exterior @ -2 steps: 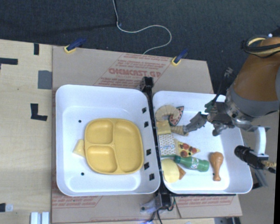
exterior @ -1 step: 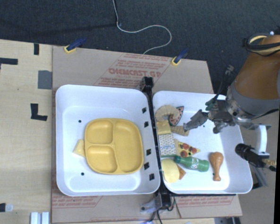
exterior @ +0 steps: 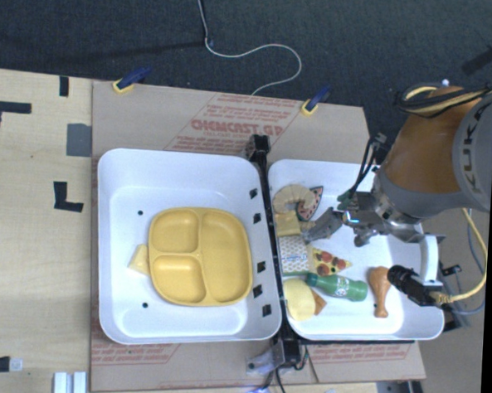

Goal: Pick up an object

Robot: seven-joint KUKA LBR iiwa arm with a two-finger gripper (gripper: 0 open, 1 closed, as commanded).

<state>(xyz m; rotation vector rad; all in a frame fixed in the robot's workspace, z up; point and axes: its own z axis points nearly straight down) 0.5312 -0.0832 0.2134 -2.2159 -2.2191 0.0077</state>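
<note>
Gripper [exterior: 320,229] hovering over right bin [exterior: 421,328], upper-left part, fingers state unclear from this angle, nothing visibly between them. Sitting just beside it: round toy with grey wedge [exterior: 298,201]. Lying below: pizza slice [exterior: 332,261], green bottle [exterior: 338,286], yellow piece [exterior: 301,300], drumstick [exterior: 379,289]. Resting in left bin [exterior: 116,217]: yellow divided plate [exterior: 201,256].

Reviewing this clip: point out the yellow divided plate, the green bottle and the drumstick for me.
yellow divided plate [exterior: 201,257]: camera view, on the ridge where its compartments meet, left bin.
green bottle [exterior: 340,287]: camera view, middle of its body, right bin.
drumstick [exterior: 379,284]: camera view, on its thick end, right bin.
</note>
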